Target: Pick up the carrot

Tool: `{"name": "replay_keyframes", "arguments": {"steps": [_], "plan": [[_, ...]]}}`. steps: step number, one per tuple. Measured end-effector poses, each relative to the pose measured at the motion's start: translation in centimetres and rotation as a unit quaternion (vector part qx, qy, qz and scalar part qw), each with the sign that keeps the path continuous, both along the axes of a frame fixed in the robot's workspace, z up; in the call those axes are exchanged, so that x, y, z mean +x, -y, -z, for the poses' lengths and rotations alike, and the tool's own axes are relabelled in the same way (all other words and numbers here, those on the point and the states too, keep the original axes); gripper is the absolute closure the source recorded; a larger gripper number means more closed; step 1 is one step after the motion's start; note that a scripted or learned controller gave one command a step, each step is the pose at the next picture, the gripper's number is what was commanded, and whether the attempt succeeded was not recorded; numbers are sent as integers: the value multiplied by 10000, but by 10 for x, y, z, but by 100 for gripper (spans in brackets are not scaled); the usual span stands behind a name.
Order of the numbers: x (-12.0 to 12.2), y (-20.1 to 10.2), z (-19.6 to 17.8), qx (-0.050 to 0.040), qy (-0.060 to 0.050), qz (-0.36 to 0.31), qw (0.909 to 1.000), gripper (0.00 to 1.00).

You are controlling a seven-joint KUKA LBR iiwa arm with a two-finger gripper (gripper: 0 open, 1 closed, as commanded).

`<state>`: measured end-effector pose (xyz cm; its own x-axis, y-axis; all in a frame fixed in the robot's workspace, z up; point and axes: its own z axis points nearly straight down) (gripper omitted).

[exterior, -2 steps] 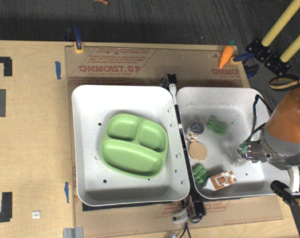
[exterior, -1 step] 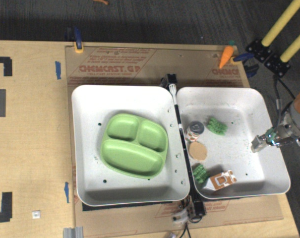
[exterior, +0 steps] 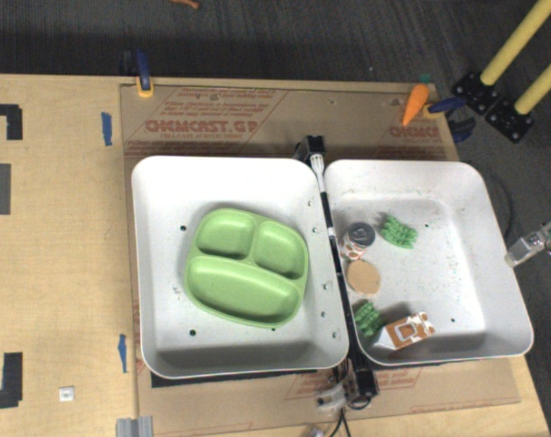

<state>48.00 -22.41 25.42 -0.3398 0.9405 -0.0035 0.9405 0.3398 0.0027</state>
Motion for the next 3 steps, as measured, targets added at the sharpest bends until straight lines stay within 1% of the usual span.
{"name": "replay_keyframes", "arguments": {"steps": [3], "plan": [[3,0,-31,-32,60,1,10000,100]]}}
